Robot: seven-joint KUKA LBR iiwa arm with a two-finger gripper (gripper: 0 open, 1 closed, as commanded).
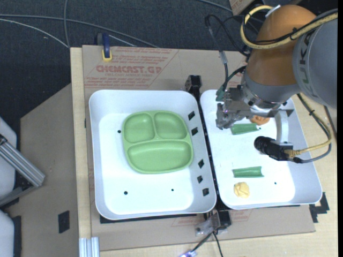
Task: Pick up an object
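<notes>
Bench front: a clamp fitting (pixel 214 221) sits at the near edge where the two bins meet, with a cable trailing off toward me.
Left bin (pixel 104 143): it holds a green divided plate (pixel 158 142), three compartments, lying flat near the middle.
Divider: small black tabs (pixel 199 149) run down the seam between the bins.
Right bin (pixel 305 189): several loose things lie in it.
Yellow lump (pixel 241 189): close to the near rim, apart from the rest.
Green strip (pixel 247 171): flat, just beyond the yellow lump, not touching it.
Second green piece (pixel 245 128): farther back, right beside the gripper's tip.
Orange bit (pixel 261 119): peeking out under the wrist, mostly hidden.
Black cylinder (pixel 271 147): on the arm's side, cabled, hanging over the right bin.
Gripper (pixel 226 116): low over the far left part of the right bin; the bulky orange-banded wrist (pixel 278 42) covers it from above, so I cannot tell whether the jaws are parted or closed.
Backdrop: cardboard sheet (pixel 134 66) with red print under both bins.
</notes>
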